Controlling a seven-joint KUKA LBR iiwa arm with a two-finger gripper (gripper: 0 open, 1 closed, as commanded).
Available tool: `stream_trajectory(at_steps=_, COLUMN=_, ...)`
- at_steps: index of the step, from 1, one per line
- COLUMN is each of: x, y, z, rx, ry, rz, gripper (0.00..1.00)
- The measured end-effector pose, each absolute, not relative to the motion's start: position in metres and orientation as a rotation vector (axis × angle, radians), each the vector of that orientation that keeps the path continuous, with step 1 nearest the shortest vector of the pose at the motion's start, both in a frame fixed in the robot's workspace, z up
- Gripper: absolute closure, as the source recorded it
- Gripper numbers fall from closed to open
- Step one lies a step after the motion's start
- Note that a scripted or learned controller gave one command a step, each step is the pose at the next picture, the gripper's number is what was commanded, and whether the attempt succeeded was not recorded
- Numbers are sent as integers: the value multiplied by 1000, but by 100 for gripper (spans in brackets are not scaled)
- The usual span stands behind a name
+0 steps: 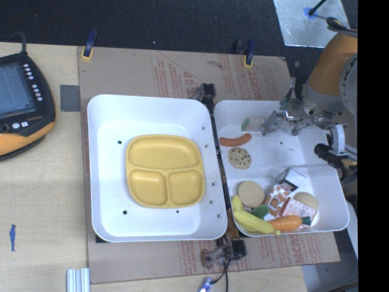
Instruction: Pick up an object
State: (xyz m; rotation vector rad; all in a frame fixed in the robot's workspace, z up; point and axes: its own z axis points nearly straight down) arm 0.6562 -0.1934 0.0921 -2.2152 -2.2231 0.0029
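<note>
My gripper (281, 128) hangs over the far part of the right bin (316, 163), its two fingers spread apart with nothing between them. Just left of it lies a small green and white item (253, 123). A toy sausage (234, 140) and a chocolate-chip cookie (240, 157) lie nearer the bin's left wall. At the bin's near end are a round bun (250, 193), a banana (252, 221), a carrot (287, 224) and a few printed packets (285, 194).
The left bin (103, 163) holds a yellow divided plate (165, 170). A control pendant (21, 102) lies on the bench at the far left. Clamps (208, 93) join the bins at the far and near ends.
</note>
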Motion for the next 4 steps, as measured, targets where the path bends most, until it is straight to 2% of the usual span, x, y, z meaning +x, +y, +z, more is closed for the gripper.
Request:
stream_trajectory(at_steps=1, x=573, y=-167, z=92, rx=-2214, ry=-2224, rz=7, gripper=0)
stream_trajectory(at_steps=2, x=527, y=-171, z=91, rx=-2212, ry=-2226, rz=6, gripper=0)
stream_trajectory(at_steps=3, x=528, y=-172, z=102, rx=-2208, ry=-2232, rz=9, gripper=100)
stream_trajectory(at_steps=4, x=596, y=-127, z=138, rx=-2214, ry=-2226, rz=3, gripper=100)
